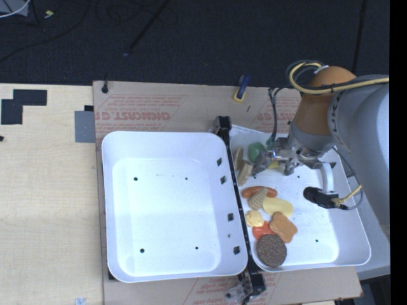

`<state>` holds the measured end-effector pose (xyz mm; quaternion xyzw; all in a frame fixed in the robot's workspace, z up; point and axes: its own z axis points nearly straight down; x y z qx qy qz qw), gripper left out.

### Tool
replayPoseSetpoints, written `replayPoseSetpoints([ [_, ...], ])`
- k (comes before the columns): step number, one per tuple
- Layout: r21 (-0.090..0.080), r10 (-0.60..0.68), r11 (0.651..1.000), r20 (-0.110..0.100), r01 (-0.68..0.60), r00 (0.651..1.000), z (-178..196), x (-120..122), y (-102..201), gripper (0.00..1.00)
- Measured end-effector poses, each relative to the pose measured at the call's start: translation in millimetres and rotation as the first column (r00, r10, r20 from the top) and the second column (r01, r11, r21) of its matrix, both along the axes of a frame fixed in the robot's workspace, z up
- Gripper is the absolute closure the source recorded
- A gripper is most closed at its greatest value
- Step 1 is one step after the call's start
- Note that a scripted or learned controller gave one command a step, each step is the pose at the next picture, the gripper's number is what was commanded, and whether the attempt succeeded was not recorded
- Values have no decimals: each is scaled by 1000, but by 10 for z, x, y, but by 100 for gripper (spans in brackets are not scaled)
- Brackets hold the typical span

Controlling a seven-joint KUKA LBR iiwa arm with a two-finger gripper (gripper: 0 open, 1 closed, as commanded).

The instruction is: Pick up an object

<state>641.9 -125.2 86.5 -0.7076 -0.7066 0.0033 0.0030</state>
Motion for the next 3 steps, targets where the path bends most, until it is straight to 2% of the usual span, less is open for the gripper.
replayPoseSetpoints([
  [1, 1, 1, 1000, 2, -1, 1000, 3, 6, -363, 0],
  [2, 2, 4, 1000, 2, -4, 1000, 4, 10, 67, 0],
  [3, 0, 1, 1000, 7, -1, 1000, 12, 17, -208, 0],
])
